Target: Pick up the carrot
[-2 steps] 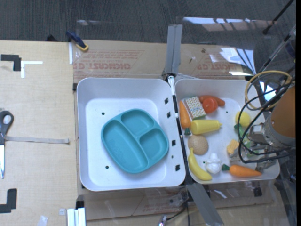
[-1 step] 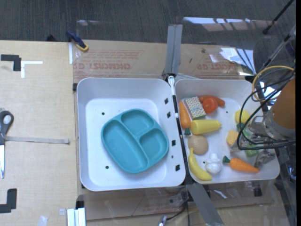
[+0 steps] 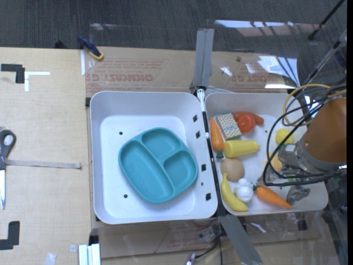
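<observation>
The carrot (image 3: 272, 196) lies in the right bin (image 3: 265, 99) near its front wall. It is orange, with its green top pointing left and its tip pointing right. The arm's orange band (image 3: 331, 131) hangs over the bin's right side. The gripper (image 3: 298, 192) sits low below that band, just right of and above the carrot's pointed end. It is close to the carrot, and I cannot make out any contact between them. Cables and the wrist body hide much of the gripper.
Left of the carrot lie a white garlic bulb (image 3: 243, 191), a banana (image 3: 231, 195) and a brown potato (image 3: 233, 169). Further back are a yellow corn cob (image 3: 241, 147), a red tomato (image 3: 245, 121), a patterned box (image 3: 228, 126) and an orange piece (image 3: 216, 134). The left bin (image 3: 105, 148) holds a teal divided plate (image 3: 158, 164).
</observation>
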Motion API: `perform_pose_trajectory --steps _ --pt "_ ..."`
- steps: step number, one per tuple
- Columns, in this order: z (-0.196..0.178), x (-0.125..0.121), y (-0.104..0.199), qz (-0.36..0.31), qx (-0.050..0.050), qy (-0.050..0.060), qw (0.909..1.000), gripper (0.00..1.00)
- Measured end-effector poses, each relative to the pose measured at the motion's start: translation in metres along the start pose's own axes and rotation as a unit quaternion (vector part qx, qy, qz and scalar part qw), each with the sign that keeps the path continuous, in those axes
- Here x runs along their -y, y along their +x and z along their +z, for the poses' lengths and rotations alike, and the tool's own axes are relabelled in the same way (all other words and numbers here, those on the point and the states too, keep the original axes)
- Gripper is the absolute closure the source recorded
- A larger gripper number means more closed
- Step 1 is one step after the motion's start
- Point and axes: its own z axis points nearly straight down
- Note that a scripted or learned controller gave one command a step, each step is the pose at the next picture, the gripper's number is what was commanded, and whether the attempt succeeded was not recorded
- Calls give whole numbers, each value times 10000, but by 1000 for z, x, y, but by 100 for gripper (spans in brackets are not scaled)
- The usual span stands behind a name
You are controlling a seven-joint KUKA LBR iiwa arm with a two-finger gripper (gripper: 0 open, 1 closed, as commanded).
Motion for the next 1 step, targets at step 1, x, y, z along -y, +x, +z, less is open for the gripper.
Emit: perform_pose_trajectory --steps 1 --pt "1 -23 -33 -1061 -10 -14 9944 0"
